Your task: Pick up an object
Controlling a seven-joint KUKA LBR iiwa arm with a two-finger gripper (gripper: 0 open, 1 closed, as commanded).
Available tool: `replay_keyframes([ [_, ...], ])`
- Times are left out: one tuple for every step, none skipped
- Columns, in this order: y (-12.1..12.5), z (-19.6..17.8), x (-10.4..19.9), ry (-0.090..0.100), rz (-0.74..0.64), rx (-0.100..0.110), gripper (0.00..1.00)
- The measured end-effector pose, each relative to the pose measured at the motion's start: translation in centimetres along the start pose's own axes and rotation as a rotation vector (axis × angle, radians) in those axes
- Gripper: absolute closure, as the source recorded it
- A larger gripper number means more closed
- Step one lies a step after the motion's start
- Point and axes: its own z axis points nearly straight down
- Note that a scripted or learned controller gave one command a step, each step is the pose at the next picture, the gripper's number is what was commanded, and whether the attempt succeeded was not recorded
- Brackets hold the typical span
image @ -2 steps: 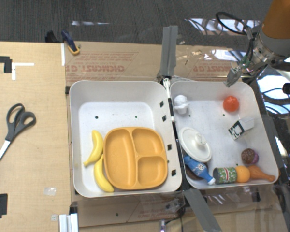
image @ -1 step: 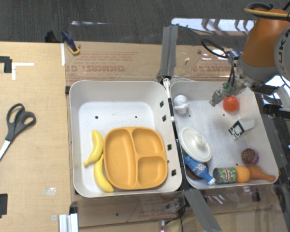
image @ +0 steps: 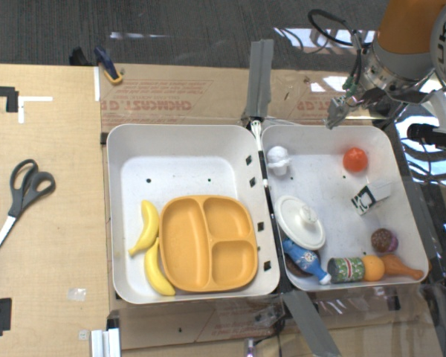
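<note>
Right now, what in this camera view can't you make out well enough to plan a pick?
- gripper: fingers too small and blurred to read.
- yellow bananas: partly hidden under the orange tray.
- blue item: partly covered by the white lid; what it is stays unclear.
- arm: cut off by the top edge.

There are two white bins (image: 126, 199), side by side. The left bin holds two bananas (image: 144, 227) and one orange tray (image: 208, 242) with three compartments. The right bin holds one red ball (image: 354, 159), one white lid (image: 300, 222), one green can (image: 347, 269), one dark ball (image: 383, 240) and one blue bottle (image: 305, 259). On the bench lies one pair of scissors (image: 22, 192).
</note>
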Motion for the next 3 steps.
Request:
replay_keyframes([
  [0.5,-2.0,1.4,-0.001,-0.026,0.000,1.00],
  [-0.3,-6.1,-0.7,-0.001,-0.260,-0.001,1.00],
  [-4.7,1.6,5.6,0.003,-0.335,0.002,1.00],
])
